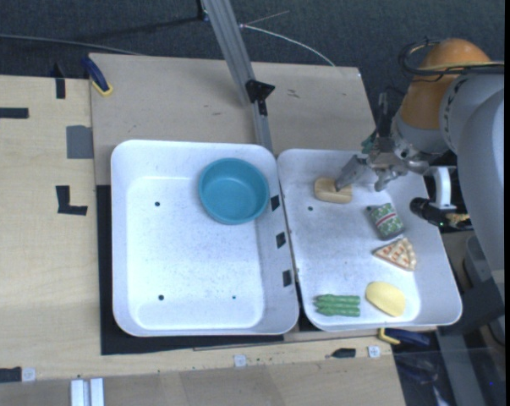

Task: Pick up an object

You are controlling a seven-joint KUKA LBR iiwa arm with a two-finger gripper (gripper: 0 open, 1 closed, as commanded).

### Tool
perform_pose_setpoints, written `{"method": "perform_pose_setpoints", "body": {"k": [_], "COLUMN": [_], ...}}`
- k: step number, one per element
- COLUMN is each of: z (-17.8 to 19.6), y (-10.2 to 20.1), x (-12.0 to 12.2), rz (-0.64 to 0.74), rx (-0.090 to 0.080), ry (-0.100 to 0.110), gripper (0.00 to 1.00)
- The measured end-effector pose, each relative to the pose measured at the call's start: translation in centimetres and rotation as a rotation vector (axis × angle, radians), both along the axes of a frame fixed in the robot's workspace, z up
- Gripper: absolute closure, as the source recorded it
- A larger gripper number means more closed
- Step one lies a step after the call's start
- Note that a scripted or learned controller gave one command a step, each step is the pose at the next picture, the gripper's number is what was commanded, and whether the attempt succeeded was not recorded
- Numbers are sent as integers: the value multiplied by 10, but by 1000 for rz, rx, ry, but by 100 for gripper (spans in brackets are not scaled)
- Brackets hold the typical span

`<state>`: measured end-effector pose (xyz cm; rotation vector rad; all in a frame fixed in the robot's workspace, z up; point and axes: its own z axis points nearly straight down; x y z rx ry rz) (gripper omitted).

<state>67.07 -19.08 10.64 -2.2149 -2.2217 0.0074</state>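
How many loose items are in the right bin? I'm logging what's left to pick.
5: tan piece by the gripper, green can, pizza slice, yellow lemon, green beans. The arm could hide more.

This is looking like a robotics lab or test bench rather than a home or kitchen. Two shallow white bins (119,227) are sitting side by side on a black mat (105,328) atop a plywood bench (35,252) marked with bits of black tape (64,200). A grey robot arm (483,134) with an orange band (432,83) is reaching in from the right. A metal pole (233,49) is slanting over the bench, cables (305,45) are trailing across dark carpet (68,7), and the food in the bins is looking like plastic toys (385,298).
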Motion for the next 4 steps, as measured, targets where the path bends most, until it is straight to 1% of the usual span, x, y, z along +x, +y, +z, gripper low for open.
{"method": "perform_pose_setpoints", "body": {"k": [1, 2, 3, 4], "z": [14, 77, 123, 171], "y": [0, -5, -7, -6], "x": [2, 4, -2, -1], "rz": [1, -1, -2, -1], "rx": [-3, -1, -1, -1], "ry": [-6, -11, -9, -11], "gripper": [100, 100, 100, 100]}}
